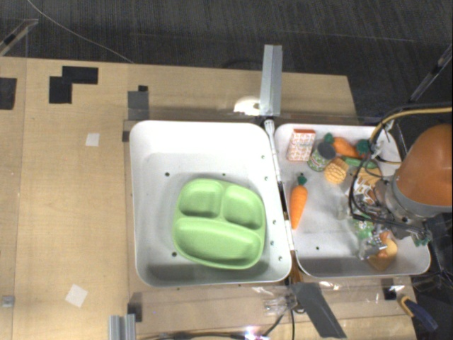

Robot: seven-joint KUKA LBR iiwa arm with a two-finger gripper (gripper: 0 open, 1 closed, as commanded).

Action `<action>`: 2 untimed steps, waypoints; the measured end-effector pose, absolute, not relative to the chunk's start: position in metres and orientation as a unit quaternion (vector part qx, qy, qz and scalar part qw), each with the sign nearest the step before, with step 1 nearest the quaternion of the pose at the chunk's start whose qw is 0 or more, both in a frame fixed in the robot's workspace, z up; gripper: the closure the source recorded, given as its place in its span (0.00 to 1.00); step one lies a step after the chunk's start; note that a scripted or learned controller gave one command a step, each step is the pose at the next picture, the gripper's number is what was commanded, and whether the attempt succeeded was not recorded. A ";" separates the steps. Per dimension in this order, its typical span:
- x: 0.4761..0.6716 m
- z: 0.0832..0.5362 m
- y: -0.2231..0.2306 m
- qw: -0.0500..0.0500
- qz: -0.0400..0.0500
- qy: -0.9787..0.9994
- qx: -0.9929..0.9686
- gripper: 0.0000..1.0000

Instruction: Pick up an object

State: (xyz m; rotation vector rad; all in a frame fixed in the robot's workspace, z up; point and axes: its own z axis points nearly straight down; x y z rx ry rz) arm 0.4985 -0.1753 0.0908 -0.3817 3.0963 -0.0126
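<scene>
Arm: the grey arm with its orange band [430,163] is reaching in over the right bin [322,257], its wrist hanging low near the bin's right wall.
Gripper [375,241]: it is sitting among cables just above a small orange-brown item [382,255] in the bin's near right corner; whether the jaws are open or closed, I cannot tell.
Candidate object: the toy carrot [298,202] is lying alone on bare white floor at the left of the right bin, green top pointing away, tip pointing toward the near wall.
Handling, judged: it is looking like light, rigid, smooth plastic; likely slippery and rolling if pinched off centre.
Grip point, judged: across the thick upper body just below the green top, jaws closing across the long axis.
Clutter: a small corn cob [336,171], a second carrot [345,147], a dark round piece [323,156] and a printed box [301,146] are crowding the far end, some touching.
Edges: the carrot is lying near the divider wall between bins, leaving little room for a finger on that side.
Open room: bare floor is lying between the carrot and the gripper.
Left bin [152,190]: it is holding a green divided tray [218,222]; the counter [64,211] is lying beyond.
</scene>
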 end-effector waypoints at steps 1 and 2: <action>0.512 0.091 -0.122 0.010 -0.004 0.986 -0.167 0.00; 0.505 0.092 -0.122 0.012 -0.006 0.946 -0.323 0.00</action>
